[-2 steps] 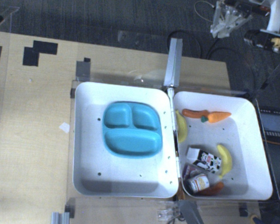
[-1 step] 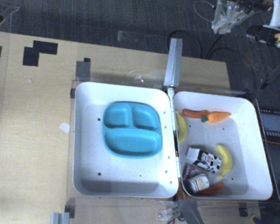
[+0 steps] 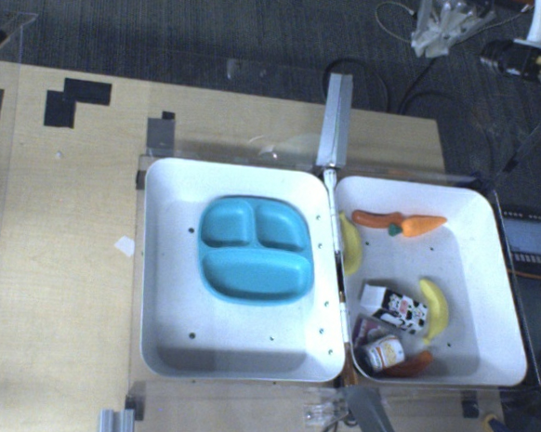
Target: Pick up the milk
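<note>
In the camera view we see the small black-and-white cow-patterned milk carton (image 3: 397, 308) lying in the near part of the right white bin (image 3: 490, 274), just left of a yellow banana (image 3: 434, 307). The pale two-finger gripper (image 3: 441, 30) hangs far beyond the bins; we cannot tell its opening.

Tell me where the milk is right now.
The milk lies in the right bin, toward its front, just left of a banana.
</note>
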Available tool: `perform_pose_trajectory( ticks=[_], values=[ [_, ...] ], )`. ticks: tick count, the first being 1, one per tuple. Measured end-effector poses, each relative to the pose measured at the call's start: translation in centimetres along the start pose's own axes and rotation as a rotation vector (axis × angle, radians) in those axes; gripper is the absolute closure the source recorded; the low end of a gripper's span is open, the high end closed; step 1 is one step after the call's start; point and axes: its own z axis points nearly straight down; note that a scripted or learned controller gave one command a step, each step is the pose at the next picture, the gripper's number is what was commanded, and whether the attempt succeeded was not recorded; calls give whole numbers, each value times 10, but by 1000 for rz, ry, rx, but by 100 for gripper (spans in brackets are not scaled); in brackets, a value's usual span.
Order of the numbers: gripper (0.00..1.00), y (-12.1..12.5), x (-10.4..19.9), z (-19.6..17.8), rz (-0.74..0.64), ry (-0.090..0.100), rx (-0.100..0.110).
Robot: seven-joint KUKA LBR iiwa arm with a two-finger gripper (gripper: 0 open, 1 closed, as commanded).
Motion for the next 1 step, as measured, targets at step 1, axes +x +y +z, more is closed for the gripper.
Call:
perform_pose_trajectory(
  ticks=[1],
  values=[
    [100, 1, 3, -12, -8, 0, -7]
  ],
)
